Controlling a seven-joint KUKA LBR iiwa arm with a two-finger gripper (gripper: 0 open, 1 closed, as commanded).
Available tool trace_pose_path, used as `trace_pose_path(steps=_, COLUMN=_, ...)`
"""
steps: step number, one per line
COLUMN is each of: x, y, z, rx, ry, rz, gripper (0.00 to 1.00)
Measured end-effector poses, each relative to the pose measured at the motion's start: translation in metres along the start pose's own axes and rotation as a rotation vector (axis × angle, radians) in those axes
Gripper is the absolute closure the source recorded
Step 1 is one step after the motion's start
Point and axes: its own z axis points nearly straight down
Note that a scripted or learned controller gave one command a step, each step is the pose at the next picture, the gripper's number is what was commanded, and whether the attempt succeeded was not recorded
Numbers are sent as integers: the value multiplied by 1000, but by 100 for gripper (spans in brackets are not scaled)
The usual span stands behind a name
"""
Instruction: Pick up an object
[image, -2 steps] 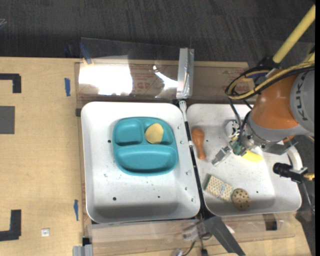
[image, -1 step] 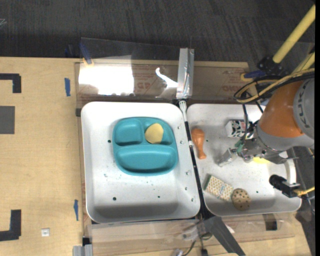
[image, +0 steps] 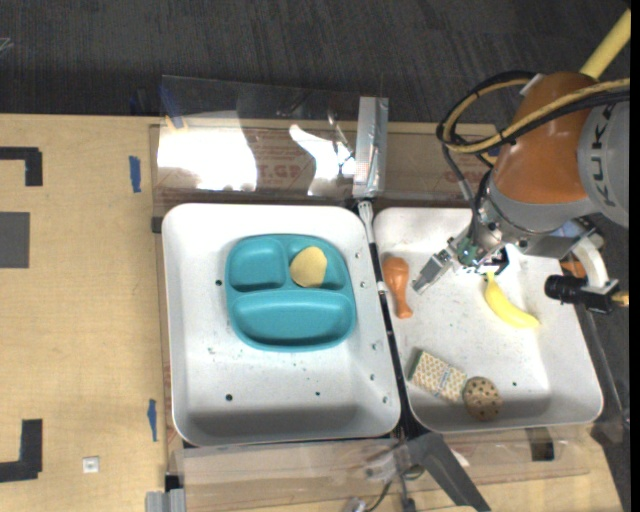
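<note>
I am a grey arm with an orange band, reaching over the right bin (image: 560, 400), the landmark for everything here. To its left, edge to edge with it, sits the left bin (image: 190, 330), holding a teal divided tray (image: 290, 310) with a yellow, roundish food piece (image: 309, 266) in its upper right compartment.

My gripper (image: 438, 272) hangs over the upper middle of the right bin, fingers spread apart with nothing between them.

Inside the right bin lie four small things. A banana (image: 510, 308) rests toward the right of centre, just beside my wrist. An orange carrot-like piece (image: 398, 284) lies against the bin's left wall, close to my fingertips. A patterned cracker-like slab (image: 438, 374) sits near the bin's front edge, and a brown speckled cookie (image: 482, 396) touches or nearly touches it on its right.

I judge the orange piece to be my nearest target. It looks light, probably smooth plastic and a little slippery, stiff rather than soft, not fragile. I would close across its narrow width at mid-length. The wall beside it leaves little room for my left finger.
</note>
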Motion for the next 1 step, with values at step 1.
trace_pose_path(steps=1, x=-69, y=-21, z=-18, rx=5, ry=-1, rz=-132, gripper=0)
